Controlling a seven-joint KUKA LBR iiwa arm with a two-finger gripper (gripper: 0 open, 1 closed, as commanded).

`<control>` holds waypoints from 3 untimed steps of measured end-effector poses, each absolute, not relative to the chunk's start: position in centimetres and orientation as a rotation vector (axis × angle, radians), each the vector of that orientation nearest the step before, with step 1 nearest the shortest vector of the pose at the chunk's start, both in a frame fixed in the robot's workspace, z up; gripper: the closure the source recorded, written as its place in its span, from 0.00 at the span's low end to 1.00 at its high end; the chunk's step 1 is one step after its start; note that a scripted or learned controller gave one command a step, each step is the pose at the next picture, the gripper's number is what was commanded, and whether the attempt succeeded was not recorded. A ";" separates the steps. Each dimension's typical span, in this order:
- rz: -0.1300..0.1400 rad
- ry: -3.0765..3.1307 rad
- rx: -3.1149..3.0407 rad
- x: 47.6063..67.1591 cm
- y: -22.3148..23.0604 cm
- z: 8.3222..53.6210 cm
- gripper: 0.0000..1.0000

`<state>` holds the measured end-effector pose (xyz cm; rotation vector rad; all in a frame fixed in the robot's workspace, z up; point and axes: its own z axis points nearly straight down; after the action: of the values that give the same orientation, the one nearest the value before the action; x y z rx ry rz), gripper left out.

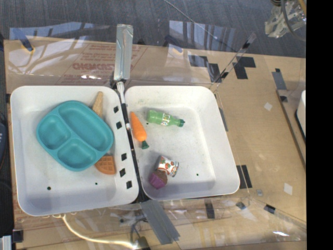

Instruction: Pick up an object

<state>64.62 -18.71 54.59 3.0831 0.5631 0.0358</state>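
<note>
- In the right bin (221, 139) I count four small things I could go for: a green bottle (164, 119), a toy carrot (138, 128), a small can with a red and white label (167, 166), and a purple piece (158, 179)
- The green bottle lies on its side in the upper middle of that bin, its neck pointing right
- The toy carrot lies just left of the bottle, close to the bin's left wall, orange body up and green tip pointing down and to the right
- The can lies tipped over lower down, near the bin's front, with the purple piece touching its lower left side
- In the left bin (26, 191) I see a teal divided plate (74, 135) with three compartments, sitting at a slant
- An orange waffle-like piece (105, 165) pokes out from under the plate's lower right edge, and a tan stick-like piece (98, 102) shows at its upper right edge
- The two bins sit side by side, touching along their shared rim, on a cardboard-covered bench (260, 87) with strips of tape
- At the top right corner I can make out what looks like the gripper (283, 17), well apart from both bins; it is cut off and blurred there, so I cannot tell how it is set or whether it has anything
</note>
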 end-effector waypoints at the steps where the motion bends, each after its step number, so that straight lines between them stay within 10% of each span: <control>1: 0.045 0.580 3.076 64.8 -18.4 55.5 1.00; 3: 0.066 0.615 3.063 65.3 -17.7 57.3 1.00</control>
<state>65.30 -17.75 57.26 3.0628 0.6152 0.0661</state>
